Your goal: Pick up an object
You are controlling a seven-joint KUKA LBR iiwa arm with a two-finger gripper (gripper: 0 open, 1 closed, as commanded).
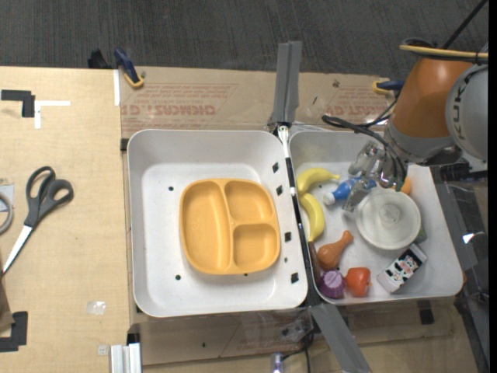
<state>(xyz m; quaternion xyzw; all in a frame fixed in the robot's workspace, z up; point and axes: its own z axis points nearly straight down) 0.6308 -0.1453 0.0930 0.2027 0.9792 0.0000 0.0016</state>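
My gripper [363,182] hangs low over the back of the right bin [446,282], with the orange-banded wrist behind it. Just to its left, a small blue and white object [340,192] lies touching or almost touching the gripper. A white round bowl [388,219] sits right in front of the gripper. Two yellow bananas [315,179] [314,215] lie along the bin's left side. Nearer the front are a brown drumstick toy [335,247], a purple piece [332,284], a red piece [358,280] and a black and white carton [402,269].
The left bin [147,231] holds a yellow divided plate [231,225]. A divider bar [286,92] runs between the bins at the back. Scissors [39,200] lie on the wooden bench at far left. A small orange item [406,183] peeks out beside the wrist.
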